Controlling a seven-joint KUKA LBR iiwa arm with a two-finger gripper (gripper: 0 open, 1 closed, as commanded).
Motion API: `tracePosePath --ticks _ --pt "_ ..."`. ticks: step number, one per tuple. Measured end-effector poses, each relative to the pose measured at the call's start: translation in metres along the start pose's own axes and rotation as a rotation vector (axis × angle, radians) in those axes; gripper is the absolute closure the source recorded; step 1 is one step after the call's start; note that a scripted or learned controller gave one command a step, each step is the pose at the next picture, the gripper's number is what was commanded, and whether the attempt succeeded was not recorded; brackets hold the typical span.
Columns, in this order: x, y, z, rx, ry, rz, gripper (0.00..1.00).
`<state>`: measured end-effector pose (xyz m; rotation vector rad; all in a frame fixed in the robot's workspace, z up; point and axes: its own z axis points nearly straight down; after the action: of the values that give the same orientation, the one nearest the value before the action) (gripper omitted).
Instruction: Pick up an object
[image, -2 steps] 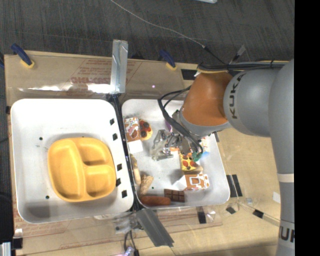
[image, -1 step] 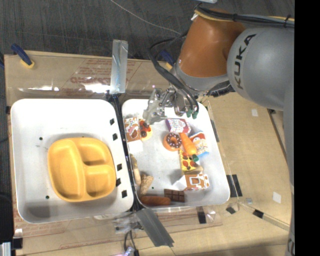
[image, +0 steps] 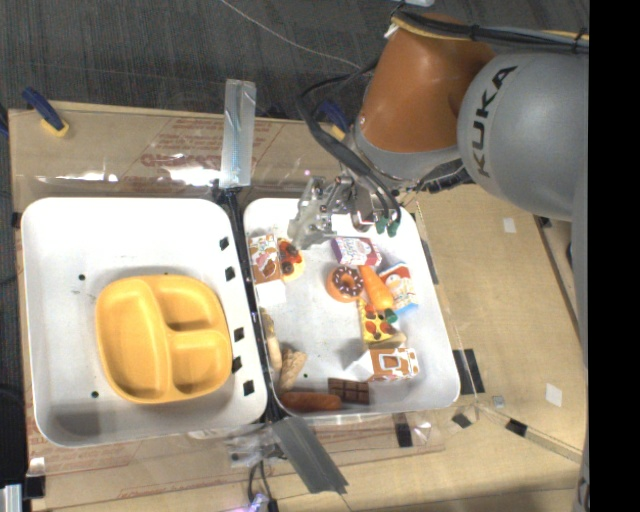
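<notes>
Brown cardboard covers the bench (image: 500, 290), with dark carpet beyond its far edge. Largest in view is the grey arm with its orange band (image: 440, 90), reaching in from the right and hanging over the far end of the right-hand shallow white bin (image: 300, 340), which serves as landmark for everything else. Directly left of that bin, touching it along a shared wall, sits the left-hand white bin (image: 50, 260), holding a yellow plastic tray with three compartments (image: 163, 337).

Inside the landmark bin lie small toy foods: a chocolate-frosted doughnut (image: 347, 283) near its middle, an orange carrot (image: 376, 288) just right of the doughnut, a small printed box (image: 392, 363) toward the near right corner, a brown chocolate bar (image: 349, 390) and a reddish sausage (image: 310, 402) along the near wall, and a flat picture card with red fruit (image: 274, 258) by the left wall.

The metal two-finger gripper (image: 318, 215) hovers at the bin's far edge, just above that card. Whether its tips are spread or pressed together I cannot tell; cables and glare muddle them, and nothing is visibly pinched.

By my reading, the pick is not yet made: every object rests on the bin floor, so descent, closing and lifting all remain.
</notes>
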<state>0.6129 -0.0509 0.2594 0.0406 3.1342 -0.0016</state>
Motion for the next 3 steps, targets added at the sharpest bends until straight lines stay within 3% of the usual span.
tracePosePath --ticks 1,2,3 --pt "0.018 -0.1 -0.058 0.003 0.001 0.327 1.0" --pt "-0.035 -0.158 -0.036 0.003 0.007 0.582 1.0" --pt "-0.024 -0.087 0.008 0.001 0.009 0.604 1.0"
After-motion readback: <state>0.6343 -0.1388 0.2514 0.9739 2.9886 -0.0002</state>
